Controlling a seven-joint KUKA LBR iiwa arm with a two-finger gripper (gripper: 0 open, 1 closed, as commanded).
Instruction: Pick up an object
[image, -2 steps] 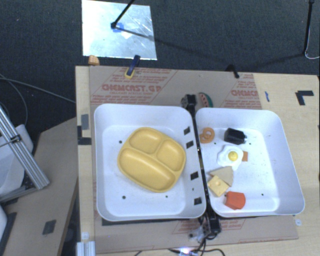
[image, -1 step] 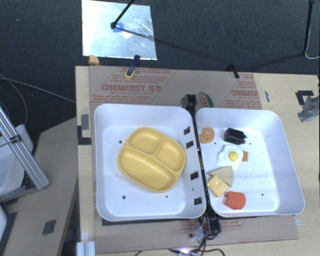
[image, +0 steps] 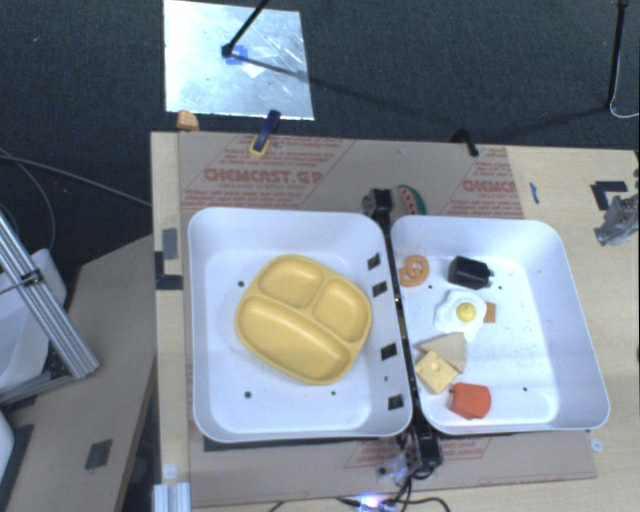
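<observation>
Bench (image: 120, 300) is tan, with a printed cardboard sheet (image: 300, 170) laid over it; red lettering along its far edge. Dark carpet floor (image: 450, 60) behind. A shiny foil sheet (image: 238, 55) lies on the floor at top, thin black cables crossing it. A small tan block (image: 186, 121) and a blue-and-yellow clamp (image: 265, 133) sit at the cardboard's far edge. Aluminium frame (image: 40, 300) at left.

Two white bins touch side by side. The left bin (image: 215, 400) holds a yellow three-compartment plate (image: 303, 318), tilted diagonally, nothing on it.

The right bin (image: 570, 330) holds all the candidate objects, clustered in its left half:
- orange ring (image: 413, 269) near the far left corner
- black block (image: 468, 271) just right of the ring
- toy fried egg (image: 461, 312), white with a yellow yolk, mid-bin
- small orange piece (image: 490, 313) touching the egg's right side
- tan wedge slice (image: 447, 349) just below the egg
- yellow cheese cube (image: 436, 373) overlapping the wedge's near edge
- red-orange chunk (image: 470, 400) nearest the front wall, just beside the cube

All lie flat on the bin floor, none lifted.

Arm: a grey metal piece at the right edge, apparently the gripper (image: 618, 220), sits outside the right bin's far right corner, well apart from every object. It is cut off by the frame; can't tell whether it is spread or closed. Nothing visibly in it.
</observation>
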